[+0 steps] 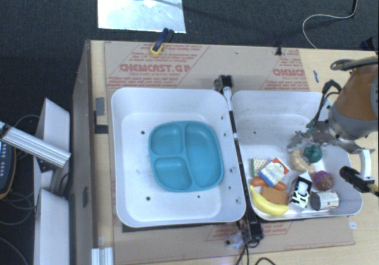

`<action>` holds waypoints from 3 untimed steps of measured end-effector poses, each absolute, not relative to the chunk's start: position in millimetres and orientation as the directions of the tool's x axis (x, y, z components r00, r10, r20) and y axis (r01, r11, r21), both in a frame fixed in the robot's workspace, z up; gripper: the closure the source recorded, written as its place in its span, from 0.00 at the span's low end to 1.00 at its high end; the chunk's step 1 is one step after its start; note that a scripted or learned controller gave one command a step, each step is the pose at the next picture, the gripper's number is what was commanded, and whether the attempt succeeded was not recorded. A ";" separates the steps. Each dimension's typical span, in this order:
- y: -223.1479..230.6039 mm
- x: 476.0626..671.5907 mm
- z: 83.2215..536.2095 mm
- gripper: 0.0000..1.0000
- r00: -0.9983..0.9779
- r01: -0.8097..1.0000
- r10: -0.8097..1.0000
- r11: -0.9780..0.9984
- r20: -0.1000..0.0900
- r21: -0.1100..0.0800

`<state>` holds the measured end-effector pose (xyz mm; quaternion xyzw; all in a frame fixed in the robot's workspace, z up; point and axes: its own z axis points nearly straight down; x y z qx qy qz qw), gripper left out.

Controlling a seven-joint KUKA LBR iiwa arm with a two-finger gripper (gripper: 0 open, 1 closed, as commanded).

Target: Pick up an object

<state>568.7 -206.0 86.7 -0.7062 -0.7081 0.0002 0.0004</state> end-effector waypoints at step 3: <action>-204.0 565.5 84.5 0.00 -0.001 1.000 1.000 0.001 -0.001 0.001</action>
